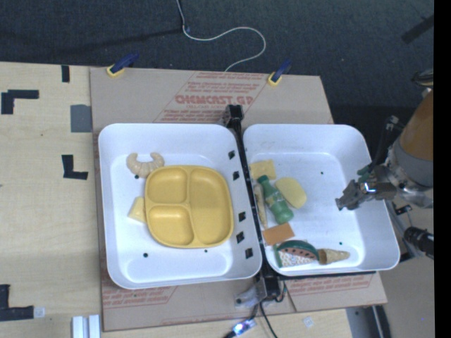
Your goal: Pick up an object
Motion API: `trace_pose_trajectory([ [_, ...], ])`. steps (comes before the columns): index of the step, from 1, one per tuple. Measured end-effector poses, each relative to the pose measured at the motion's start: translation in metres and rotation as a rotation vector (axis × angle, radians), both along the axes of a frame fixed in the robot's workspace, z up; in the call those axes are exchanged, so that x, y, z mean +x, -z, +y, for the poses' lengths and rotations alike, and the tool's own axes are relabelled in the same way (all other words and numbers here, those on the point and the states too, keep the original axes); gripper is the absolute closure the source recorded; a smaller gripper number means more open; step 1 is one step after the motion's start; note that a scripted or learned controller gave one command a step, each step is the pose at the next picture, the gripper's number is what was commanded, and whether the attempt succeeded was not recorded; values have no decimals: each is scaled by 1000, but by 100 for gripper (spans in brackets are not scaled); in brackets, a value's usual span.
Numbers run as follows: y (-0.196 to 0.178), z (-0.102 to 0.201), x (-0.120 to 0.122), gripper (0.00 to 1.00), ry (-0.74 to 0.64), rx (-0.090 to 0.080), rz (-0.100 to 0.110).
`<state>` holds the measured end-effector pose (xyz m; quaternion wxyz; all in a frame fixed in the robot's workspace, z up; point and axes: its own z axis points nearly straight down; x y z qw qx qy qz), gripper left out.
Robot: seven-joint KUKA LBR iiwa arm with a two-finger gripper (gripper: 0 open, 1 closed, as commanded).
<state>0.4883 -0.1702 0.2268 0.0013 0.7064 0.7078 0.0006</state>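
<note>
Gripper above the right bin.
Its finger spacing cannot be told; it seems clear of the green bottle.

A light wooden bench marked with black tape pieces carries a cardboard sheet printed in red and held by two blue-and-yellow clamps. Beyond it lies dark grey carpet, crossed by a thin white cable
</note>
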Motion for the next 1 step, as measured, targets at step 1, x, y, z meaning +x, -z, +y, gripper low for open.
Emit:
trace_pose_trajectory([
  [1,10,55,-7,100,-4,3,6],
])
